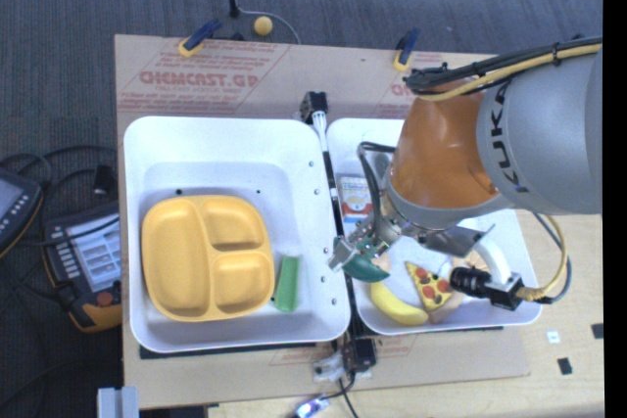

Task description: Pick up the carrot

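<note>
- The banana (392, 303) lies at the front of the right bin (446, 325), with a toy pizza slice (429, 284) touching it on the right.
- Just behind the banana's left end, the gripper (355, 250) hangs low over the wall shared by the 2 bins. Whether it is open or closed cannot be told.
- A dark green piece (366, 267) with a hint of orange sits at the gripper's tip. I judge this may be the carrot's leafy end, but I cannot be sure.
- No lift is evident, so the pick looks undone; grasp and raise remain.
- Room is tight: the wall, the banana and a carton (353, 194) behind crowd the gripper.
- Far left of the banana, the left bin (137, 147) holds a yellow plate (206, 255) and a green block (287, 283).
</note>
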Tool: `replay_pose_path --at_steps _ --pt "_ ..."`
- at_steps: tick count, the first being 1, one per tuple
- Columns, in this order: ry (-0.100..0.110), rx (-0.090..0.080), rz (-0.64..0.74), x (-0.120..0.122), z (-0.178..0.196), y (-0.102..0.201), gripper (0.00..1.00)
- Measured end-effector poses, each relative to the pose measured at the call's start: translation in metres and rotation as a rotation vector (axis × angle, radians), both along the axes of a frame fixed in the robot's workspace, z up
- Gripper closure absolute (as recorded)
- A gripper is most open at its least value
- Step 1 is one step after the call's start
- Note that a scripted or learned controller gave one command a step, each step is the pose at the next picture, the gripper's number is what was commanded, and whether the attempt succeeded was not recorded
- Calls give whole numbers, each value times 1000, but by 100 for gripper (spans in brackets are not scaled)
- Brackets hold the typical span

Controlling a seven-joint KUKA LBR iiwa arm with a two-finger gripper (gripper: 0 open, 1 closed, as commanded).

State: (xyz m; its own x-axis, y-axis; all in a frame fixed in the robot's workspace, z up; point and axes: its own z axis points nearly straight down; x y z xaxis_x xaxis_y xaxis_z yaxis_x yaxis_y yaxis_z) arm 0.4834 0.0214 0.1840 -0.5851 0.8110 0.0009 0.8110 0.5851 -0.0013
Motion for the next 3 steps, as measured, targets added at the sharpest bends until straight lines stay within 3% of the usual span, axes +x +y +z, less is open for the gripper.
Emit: replay_pose_path --at_steps 1,2,3 --pt "-2 -1 286 37 35 -17 100" --pt "-1 1 424 12 0 12 100" --pt "-2 0 827 0 0 -41 100"
